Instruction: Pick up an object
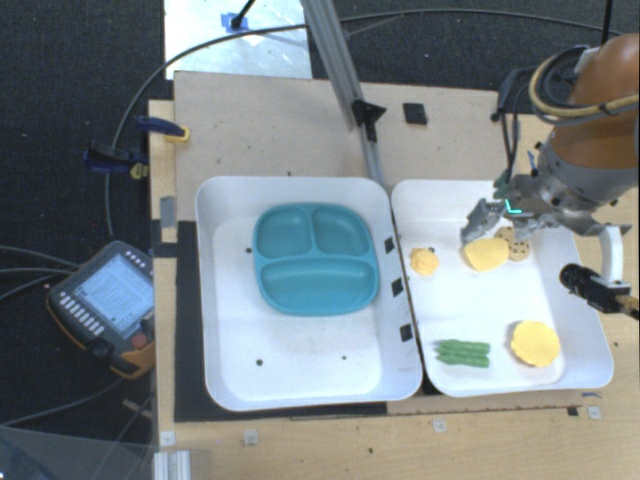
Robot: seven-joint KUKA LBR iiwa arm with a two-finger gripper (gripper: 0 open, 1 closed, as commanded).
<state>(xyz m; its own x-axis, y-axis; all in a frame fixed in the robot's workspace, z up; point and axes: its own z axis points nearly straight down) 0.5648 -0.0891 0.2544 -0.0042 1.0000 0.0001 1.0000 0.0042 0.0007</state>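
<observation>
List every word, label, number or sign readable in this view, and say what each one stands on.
No text can be read in this view.
The handheld pendant left of the bins has a lit screen, but its contents are too small and blurred to read.
The teal divided plate, the white bins and the food pieces carry no visible markings.

one fixed camera looks down at a slant on both bins (300, 393) from moderately far.

A teal plate (316, 261) (3 sections), 2 white bins (300, 368), yellow pieces (535, 342), green beans (463, 352).
</observation>
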